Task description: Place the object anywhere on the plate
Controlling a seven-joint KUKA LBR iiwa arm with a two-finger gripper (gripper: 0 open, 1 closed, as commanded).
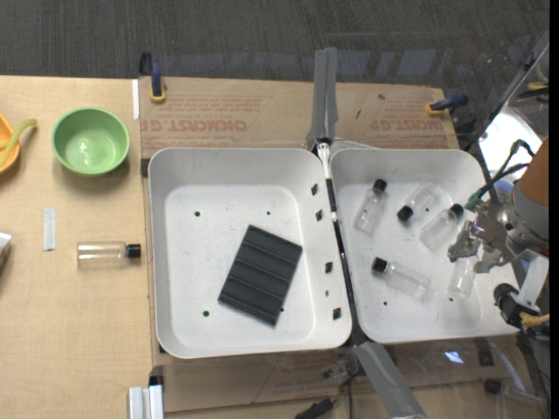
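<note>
Your gripper (pixel 472 244) sits low over the right edge of the right white bin (pixel 410 326), the grey arm (pixel 533 208) reaching in from the right; you cannot tell whether it grips anything. Just beneath it lies a clear plastic vial (pixel 462 278). Four more clear black-capped vials (pixel 401 275) lie scattered across that bin. The dark ribbed rectangular plate (pixel 260 274) lies tilted in the left white bin (pixel 175 234). On the table (pixel 70 321) rest a green bowl (pixel 91 141) and another vial (pixel 108 251).

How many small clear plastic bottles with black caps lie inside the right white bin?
4, perhaps more behind the claw: one upper left, one upper middle, one right of it, one lower.
</note>
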